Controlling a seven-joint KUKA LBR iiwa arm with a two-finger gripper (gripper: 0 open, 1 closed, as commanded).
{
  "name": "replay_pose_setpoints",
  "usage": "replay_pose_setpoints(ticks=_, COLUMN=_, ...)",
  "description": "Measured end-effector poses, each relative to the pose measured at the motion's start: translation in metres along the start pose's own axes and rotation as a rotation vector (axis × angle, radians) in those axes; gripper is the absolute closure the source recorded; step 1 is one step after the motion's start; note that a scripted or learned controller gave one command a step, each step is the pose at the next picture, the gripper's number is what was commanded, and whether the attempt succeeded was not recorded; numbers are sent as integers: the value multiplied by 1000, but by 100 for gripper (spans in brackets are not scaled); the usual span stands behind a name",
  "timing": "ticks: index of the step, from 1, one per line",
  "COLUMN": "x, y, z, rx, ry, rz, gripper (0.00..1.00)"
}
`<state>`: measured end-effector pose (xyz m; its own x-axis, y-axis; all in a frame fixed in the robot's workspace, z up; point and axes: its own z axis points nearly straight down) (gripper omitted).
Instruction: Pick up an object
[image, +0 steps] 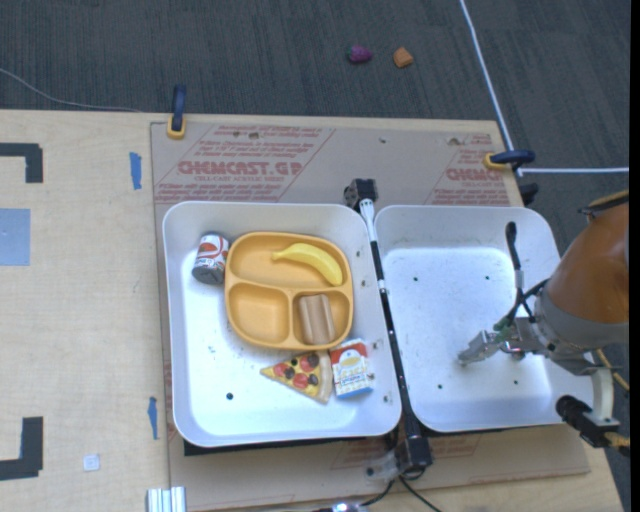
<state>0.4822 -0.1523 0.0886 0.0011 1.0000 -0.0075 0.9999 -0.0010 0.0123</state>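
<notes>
We read "CHEMCAST GP" in red capitals, printed twice on the brown protective sheet (300, 160) under the bins, while the printing on the small carton (352, 371) and the can (209, 258) was too small to read.

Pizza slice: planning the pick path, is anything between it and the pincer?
Yes. The pincer is over the right bin; the two bins' adjoining walls and the small carton lie between it and the pizza slice.

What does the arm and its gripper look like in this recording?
The arm is grey with a broad orange band above the wrist. Its gripper is small, metallic grey, with thin dark cables and a touch of green by its mount. A black fitting sits below the wrist.
</notes>
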Motion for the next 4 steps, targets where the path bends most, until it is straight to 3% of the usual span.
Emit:
replay_pose_setpoints(ticks=1, x=-68, y=-2, z=-28, rx=15, ry=17, rz=-5, gripper=0)
replay_pose_setpoints(ticks=2, x=-62, y=0, z=-4, rx=16, ry=29, rz=-11, gripper=0)
replay_pose_setpoints(ticks=3, x=-15, y=0, z=0, rx=1, ry=-1, rz=0, gripper=0)
replay_pose_setpoints(ticks=4, x=25, y=1, z=0, rx=-2, ry=-1, rz=0, gripper=0)
